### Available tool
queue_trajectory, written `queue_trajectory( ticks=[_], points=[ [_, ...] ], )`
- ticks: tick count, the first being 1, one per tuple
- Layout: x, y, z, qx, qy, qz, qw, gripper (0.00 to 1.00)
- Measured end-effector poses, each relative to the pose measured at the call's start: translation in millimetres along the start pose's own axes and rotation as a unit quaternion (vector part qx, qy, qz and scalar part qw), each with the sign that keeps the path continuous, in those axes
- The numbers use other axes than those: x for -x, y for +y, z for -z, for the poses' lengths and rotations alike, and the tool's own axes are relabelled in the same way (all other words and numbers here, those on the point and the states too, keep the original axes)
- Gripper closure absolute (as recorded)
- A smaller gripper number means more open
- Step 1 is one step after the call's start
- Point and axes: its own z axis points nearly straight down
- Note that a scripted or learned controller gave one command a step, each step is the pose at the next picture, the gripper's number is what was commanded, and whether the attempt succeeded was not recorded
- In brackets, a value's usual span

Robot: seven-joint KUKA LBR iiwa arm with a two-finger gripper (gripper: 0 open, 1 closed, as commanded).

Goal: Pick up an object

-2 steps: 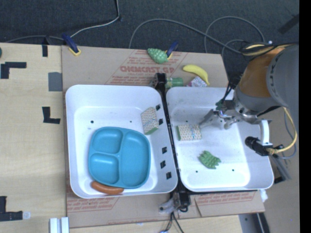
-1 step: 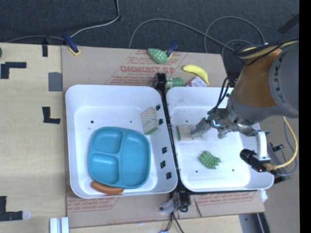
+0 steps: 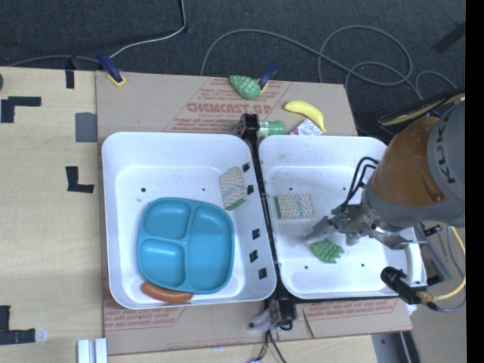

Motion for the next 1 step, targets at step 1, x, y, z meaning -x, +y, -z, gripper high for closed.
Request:
queue_trajectory(
  ticks=[1],
  points=[
    [-11.1, 0.2, -46.0, 0.01, -0.006, -0.002, 0.9999, 0.0]
  ],
)
